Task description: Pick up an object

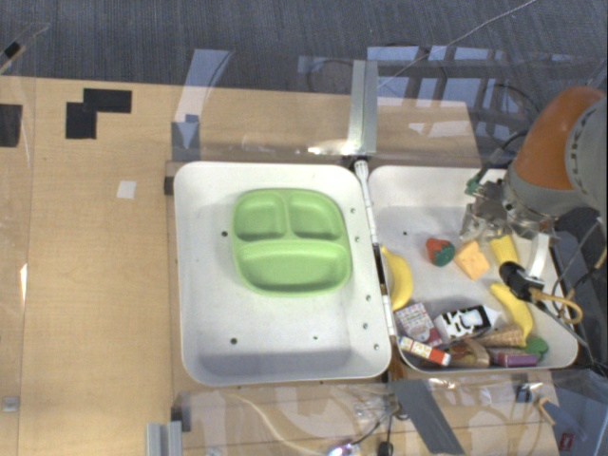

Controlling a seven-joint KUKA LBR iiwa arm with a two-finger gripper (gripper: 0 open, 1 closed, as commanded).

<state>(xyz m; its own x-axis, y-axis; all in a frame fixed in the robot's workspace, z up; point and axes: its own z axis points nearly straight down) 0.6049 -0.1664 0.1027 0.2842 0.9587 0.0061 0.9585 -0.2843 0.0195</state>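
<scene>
Down in the right bin, the tool hung low at the end of the grey arm, whose orange band showed just above the wrist. Whether the tool was spread or pressed together could not be told from this slanted view, and nothing could be seen pinched in it.

Just below the tool lay an orange block, with a small red and green piece beside it on the side away from the arm. Right by the tool, toward the arm, sat a short yellow piece, and beyond that a banana ran toward the bin's near corner. Another banana lay farther from the tool, against the wall between the bins. Along the near wall was a heap of small things: a black and white carton, a red packet, a cone and a purple piece.

Well apart from the tool, past the dividing wall, the left bin held a green divided plate. Both bins sat on the wooden counter.
</scene>
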